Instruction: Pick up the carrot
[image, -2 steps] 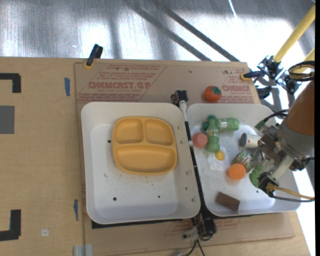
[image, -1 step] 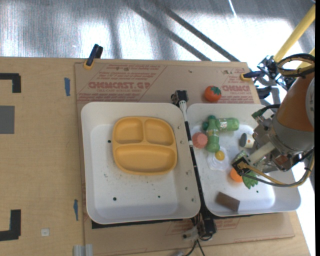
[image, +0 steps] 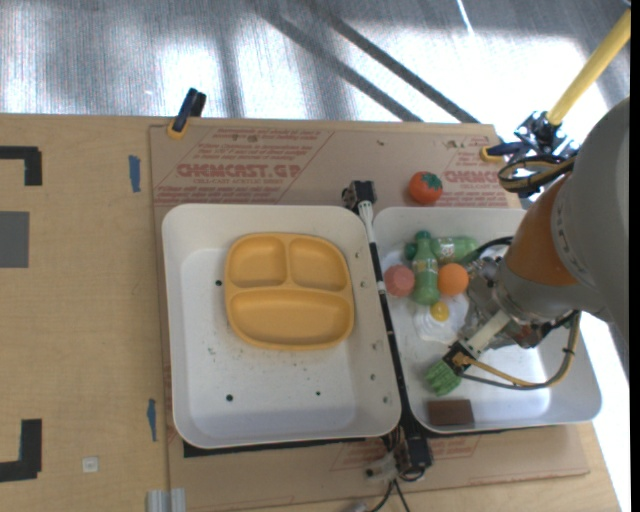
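I cannot tell whether the claw (image: 487, 292) is open or closed. The carrot (image: 453, 278) lies just left of it, touching a green bottle (image: 427, 268); closing there could catch the bottle instead.

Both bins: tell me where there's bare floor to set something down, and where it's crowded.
Left bin: bare floor between the yellow plate and the near wall, plus a strip left of it. Right bin: crowded with toys beside the arm.

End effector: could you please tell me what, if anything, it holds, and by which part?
It cannot be told; the end effector is over the right bin.
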